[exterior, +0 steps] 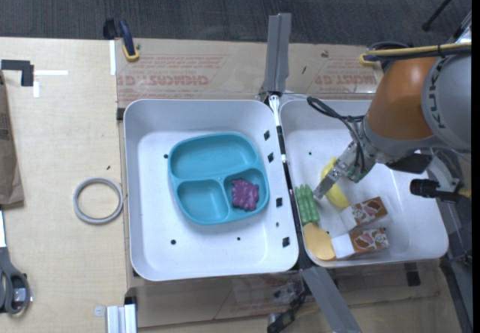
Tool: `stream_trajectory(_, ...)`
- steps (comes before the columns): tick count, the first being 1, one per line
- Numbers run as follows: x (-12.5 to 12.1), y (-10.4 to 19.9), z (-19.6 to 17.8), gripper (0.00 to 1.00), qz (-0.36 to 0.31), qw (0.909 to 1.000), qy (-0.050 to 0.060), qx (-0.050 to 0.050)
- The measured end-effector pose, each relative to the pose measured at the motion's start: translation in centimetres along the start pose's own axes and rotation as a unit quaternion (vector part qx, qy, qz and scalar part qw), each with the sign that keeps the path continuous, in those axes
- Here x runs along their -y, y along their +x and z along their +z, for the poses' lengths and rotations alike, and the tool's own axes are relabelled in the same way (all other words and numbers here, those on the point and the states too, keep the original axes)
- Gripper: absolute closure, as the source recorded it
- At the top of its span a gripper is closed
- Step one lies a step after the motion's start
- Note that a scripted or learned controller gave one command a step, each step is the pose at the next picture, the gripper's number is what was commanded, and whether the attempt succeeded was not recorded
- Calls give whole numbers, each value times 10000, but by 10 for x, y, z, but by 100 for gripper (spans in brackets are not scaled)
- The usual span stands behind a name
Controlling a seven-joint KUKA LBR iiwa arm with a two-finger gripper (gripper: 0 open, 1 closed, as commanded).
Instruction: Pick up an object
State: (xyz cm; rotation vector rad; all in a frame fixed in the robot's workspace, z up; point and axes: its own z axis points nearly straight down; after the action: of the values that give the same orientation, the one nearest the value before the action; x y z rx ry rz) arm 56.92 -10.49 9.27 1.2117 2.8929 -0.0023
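Note:
My gripper (327, 184) reaches down into the right bin (420, 249) from the right, its tip against a yellow rounded object (335, 193) near the bin's middle left. The arm hides part of that object, so I cannot tell whether it is held. A green ridged object (305, 204) lies just left of the tip, along the bin's left wall. An orange-yellow flat piece (319, 243) sits at the front left corner. Two small red-and-white boxes (367, 212) (364, 240) lie to the right of it.
The left bin (150, 249) holds a teal divided plate (202, 166) with a purple grape bunch (244, 193) in its right compartment. On the bench to the left lie a grey ring (98, 199) and scissors (13, 286). A grey post (277, 54) stands behind the bins.

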Motion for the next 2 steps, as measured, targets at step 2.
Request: stream_trajectory(2,8,-8,1,0,1668,9860,10,-20)
